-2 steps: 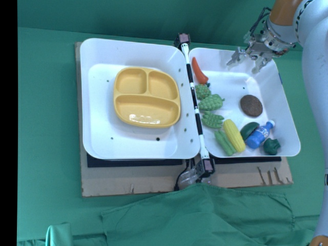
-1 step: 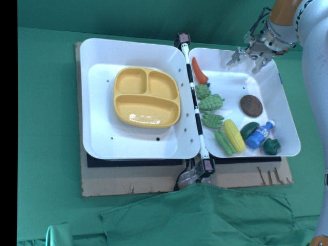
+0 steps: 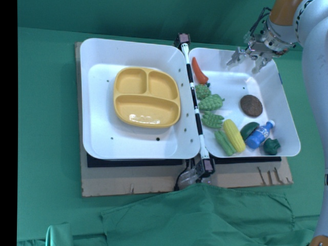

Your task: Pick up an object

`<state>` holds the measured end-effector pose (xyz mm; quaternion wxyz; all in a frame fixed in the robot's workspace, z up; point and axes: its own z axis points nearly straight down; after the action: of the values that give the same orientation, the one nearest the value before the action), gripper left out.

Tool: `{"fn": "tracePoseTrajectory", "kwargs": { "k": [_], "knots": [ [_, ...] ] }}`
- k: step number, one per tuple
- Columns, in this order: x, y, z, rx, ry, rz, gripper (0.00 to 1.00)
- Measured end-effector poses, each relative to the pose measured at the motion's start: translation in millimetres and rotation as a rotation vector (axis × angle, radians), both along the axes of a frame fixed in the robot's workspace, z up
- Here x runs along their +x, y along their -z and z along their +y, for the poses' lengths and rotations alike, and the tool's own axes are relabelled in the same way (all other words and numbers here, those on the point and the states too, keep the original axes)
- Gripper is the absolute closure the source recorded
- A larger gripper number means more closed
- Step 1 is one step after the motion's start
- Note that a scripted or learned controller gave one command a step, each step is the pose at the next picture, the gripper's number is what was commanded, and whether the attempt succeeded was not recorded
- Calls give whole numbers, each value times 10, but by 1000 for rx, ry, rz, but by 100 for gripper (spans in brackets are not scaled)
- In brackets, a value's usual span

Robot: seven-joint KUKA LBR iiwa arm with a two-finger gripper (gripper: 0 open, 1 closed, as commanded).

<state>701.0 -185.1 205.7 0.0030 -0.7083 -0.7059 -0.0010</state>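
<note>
My gripper [image 3: 246,63] hangs over the far edge of the right bin [image 3: 287,111], its fingers spread open with nothing between them. Below it in that bin lie a round brown patty [image 3: 251,105], a blue bottle [image 3: 260,134], a corn cob [image 3: 234,135], a red pepper [image 3: 199,72], several green vegetables [image 3: 210,103] and a dark green piece [image 3: 271,146]. The patty is the nearest item, a short way below the gripper.
The left bin [image 3: 102,137] holds a yellow divided plate [image 3: 147,96]. A black and white divider rail [image 3: 195,101] runs between the bins. Both bins rest on cardboard [image 3: 128,183] over green cloth. My arm [image 3: 312,60] comes down the right side.
</note>
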Motion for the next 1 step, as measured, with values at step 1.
{"fn": "tracePoseTrajectory", "kwargs": {
  "k": [1],
  "knots": [
    [0, 0, 0, 0, 0, 0, 0]
  ]
}}
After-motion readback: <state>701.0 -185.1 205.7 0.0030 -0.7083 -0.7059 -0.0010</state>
